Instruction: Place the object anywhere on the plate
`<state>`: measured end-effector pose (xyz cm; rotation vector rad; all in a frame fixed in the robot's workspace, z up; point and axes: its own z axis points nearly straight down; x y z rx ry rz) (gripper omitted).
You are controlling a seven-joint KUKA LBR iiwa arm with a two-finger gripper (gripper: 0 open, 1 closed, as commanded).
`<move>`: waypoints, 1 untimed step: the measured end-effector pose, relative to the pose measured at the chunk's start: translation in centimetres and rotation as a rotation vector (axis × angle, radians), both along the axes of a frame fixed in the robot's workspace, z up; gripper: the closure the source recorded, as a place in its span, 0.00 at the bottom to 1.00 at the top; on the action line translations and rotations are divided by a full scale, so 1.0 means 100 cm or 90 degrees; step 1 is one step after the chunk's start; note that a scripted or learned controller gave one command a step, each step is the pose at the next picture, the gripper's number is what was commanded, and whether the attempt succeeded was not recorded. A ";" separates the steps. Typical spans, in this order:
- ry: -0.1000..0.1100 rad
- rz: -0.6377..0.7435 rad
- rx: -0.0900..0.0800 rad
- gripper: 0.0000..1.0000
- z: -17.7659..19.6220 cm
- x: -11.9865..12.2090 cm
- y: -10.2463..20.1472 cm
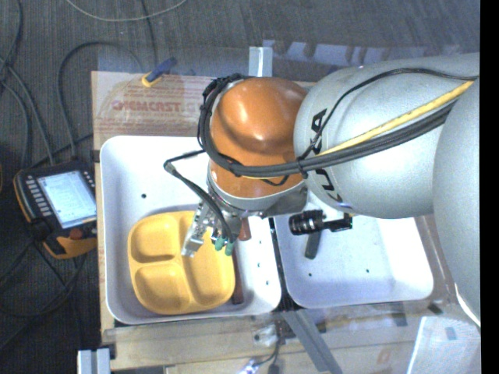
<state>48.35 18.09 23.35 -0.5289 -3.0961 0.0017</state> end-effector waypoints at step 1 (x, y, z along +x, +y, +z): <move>0.002 -0.132 0.000 1.00 -0.084 -0.002 0.053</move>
